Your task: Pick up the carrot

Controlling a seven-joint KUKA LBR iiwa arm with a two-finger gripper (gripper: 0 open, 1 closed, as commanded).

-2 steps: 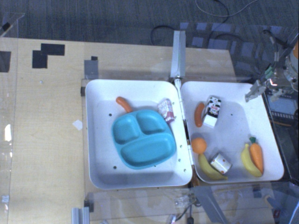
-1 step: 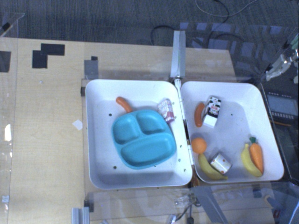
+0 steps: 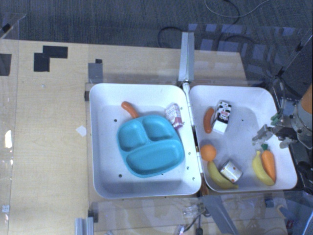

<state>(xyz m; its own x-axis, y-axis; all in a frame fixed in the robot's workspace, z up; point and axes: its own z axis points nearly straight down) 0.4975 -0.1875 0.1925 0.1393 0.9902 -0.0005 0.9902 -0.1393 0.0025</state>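
The carrot (image 3: 268, 164) is lying in the lower right corner of the right bin (image 3: 244, 94), its green top pointing toward the upper part of the frame and its tip toward the lower edge. It is touching a banana (image 3: 259, 171) that is curving along its left side. The gripper (image 3: 268, 133) is hovering at the right edge of the frame, just above the carrot's green end, with its jaws standing apart and nothing between them; the grey arm (image 3: 299, 124) is reaching in behind it.

Lower left in the same bin, an orange (image 3: 209, 152) is sitting beside a second banana (image 3: 218, 176), and a small silver box (image 3: 231, 171) is resting on that banana. Toward the upper left of this bin, a sausage (image 3: 209, 119) is lying next to a black-and-white carton (image 3: 222, 116).

The left bin (image 3: 105, 146) is holding a blue tray (image 3: 150, 145) with three compartments. Another sausage (image 3: 129, 109) is touching the tray's upper left edge, and a pink-and-white packet (image 3: 174, 115) is leaning at its upper right. Both bins are resting on the wooden counter (image 3: 49, 141).
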